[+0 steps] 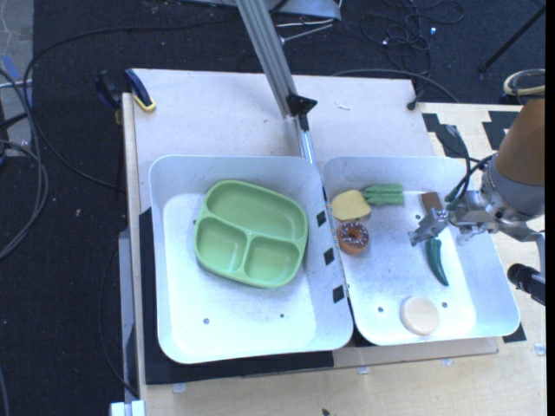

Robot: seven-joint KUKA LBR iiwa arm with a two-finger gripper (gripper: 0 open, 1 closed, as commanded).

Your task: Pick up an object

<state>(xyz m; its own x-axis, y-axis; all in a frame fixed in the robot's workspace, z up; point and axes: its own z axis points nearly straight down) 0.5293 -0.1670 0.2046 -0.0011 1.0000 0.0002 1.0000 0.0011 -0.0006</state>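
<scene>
The grey metal gripper (431, 229) hangs low over the right-hand shallow white bin (486, 315), right at the top end of the slim dark green pepper-shaped toy (437, 262), placed for a grab, though nothing visibly sits in its grasp.

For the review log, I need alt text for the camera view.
The gripper hangs low in the right bin over a dark green pepper, near a doughnut, yellow piece, green stalk and pale disc. The left bin holds a green divided tray.
</scene>
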